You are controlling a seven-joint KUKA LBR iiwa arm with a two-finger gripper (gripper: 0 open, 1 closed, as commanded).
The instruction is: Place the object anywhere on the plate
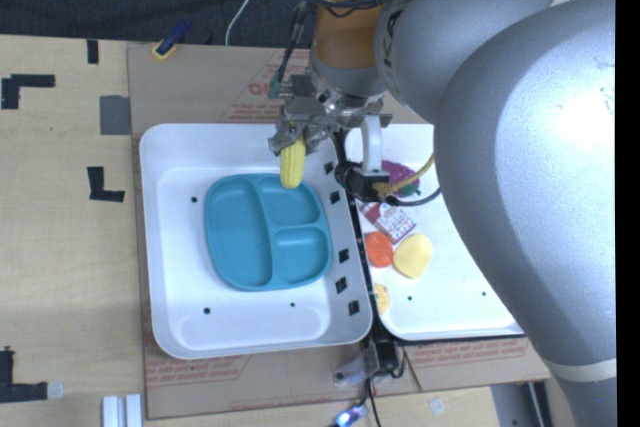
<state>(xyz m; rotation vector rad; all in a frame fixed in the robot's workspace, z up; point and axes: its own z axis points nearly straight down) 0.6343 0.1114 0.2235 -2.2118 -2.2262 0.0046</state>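
Corn [291,165]: yellow, clamped in gripper [297,143], long axis near vertical, hanging tip-down.
Plate [268,231]: blue, three compartments, in left bin [170,245]; lies directly below and slightly toward camera from corn; corn tip over plate's far rim.
Judgement: short move toward plate centre, then lower and release.
Right bin [450,305]: orange piece [378,250], yellow piece [412,256], purple item [402,175], near the divider.
Obstruction: nothing between corn and plate.

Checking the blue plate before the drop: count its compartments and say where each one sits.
3. The blue plate has one long compartment along its left side, one at the upper right under the yellow corn, and one at the lower right.
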